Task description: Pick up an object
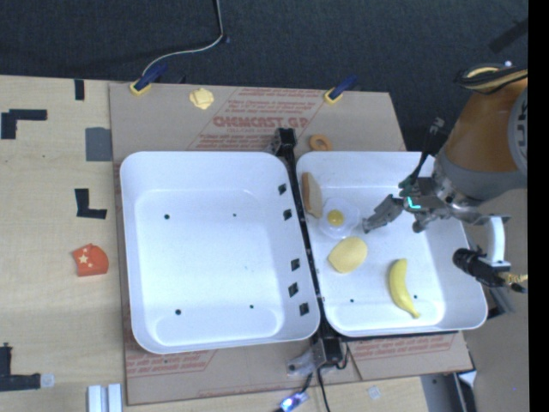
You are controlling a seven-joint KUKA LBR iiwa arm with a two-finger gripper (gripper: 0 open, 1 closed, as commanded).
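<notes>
The hand (377, 220) hung low over the right bin (463, 316), carrying nothing (how far open, I couldn't tell). Just beside it lay a yellow lemon (347, 255): light, firm, smooth-skinned and likely to roll, so best pinched across its middle.

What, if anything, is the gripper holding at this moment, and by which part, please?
Nothing. The gripper hangs over the right bin with nothing between its fingers, apart from the banana and the yellow lemon-like fruit.
</notes>
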